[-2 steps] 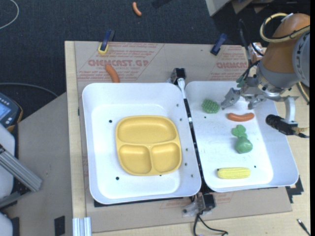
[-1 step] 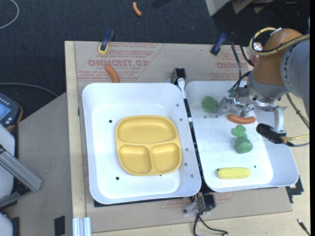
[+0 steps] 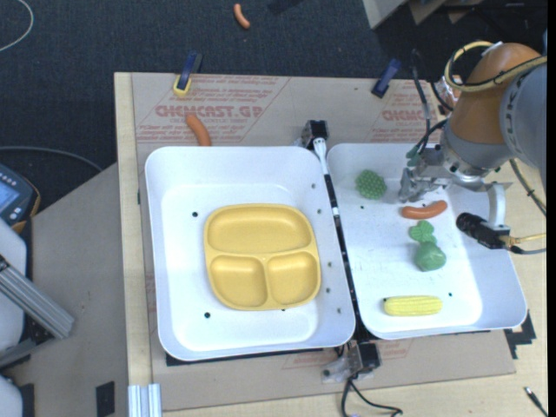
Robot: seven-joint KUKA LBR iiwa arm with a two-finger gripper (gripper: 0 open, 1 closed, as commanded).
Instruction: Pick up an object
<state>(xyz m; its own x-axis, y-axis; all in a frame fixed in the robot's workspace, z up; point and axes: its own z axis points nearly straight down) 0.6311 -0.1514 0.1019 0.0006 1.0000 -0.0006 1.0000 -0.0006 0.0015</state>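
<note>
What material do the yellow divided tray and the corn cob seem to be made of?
Yellow divided tray: probably moulded plastic, with a smooth matte surface and rounded compartment edges. Corn cob: likely toy plastic or rubber, uniformly yellow with regular ridges; the view cannot settle which.

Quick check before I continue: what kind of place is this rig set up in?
Most likely a robotics lab bench for pick-up trials. A cardboard sheet is clamped over the bench, two white bins hold toy food like a plastic corn cob, and loose cables run across dark carpet.

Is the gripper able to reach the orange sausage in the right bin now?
Probably yes. The gripper hangs just above the orange sausage, and nothing lies between them; the green broccoli sits apart, below it.
</note>
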